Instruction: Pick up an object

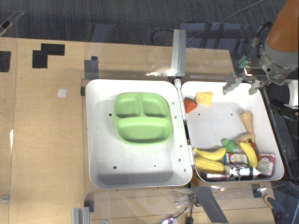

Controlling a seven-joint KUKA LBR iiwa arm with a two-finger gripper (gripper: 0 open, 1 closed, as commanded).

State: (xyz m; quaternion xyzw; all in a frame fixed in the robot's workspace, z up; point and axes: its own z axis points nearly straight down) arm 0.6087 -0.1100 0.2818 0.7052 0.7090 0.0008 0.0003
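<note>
My gripper (pixel 242 86) hangs open over the far right corner of the right bin (pixel 219 120), with nothing between its two fingers. A yellow cheese wedge (pixel 204 98) and a red strawberry (pixel 190 105) lie at the bin's far left, apart from the gripper. A tan cone (pixel 246 121) lies near the right wall. Along the near edge are piled two bananas (pixel 210 154), a corn cob (pixel 208 164), a green piece (pixel 229 145), a small can (pixel 236 159), a dark bottle (pixel 233 173) and a red packet (pixel 266 164).
The left bin (pixel 100 125) holds a green sectioned plate (pixel 141 117). A metal post (pixel 179 52) stands behind the divider between the bins. The arm's orange band (pixel 285 24) is at the upper right. The right bin's middle floor is bare.
</note>
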